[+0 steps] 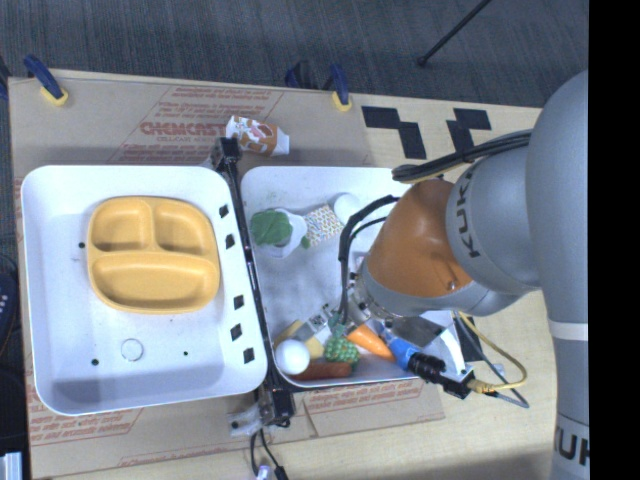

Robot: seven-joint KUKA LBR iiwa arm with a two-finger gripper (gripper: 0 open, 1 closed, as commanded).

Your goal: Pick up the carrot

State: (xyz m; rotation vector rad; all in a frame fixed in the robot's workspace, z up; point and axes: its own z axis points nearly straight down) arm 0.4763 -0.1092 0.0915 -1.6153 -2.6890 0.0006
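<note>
Pincer: the pincer hangs low over the right bin's near corner; its opening cannot be told.
Carrot: small orange tapered plastic carrot, lying just beside the pincer among toy food.
Handling: likely light, stiff, slick; best gripped across its thicker middle.
Count: one carrot, two shallow white bins, one yellow divided plate.

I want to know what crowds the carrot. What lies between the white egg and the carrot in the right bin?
In the camera view, a green bunch of toy grapes sits between the egg and the carrot.
</note>
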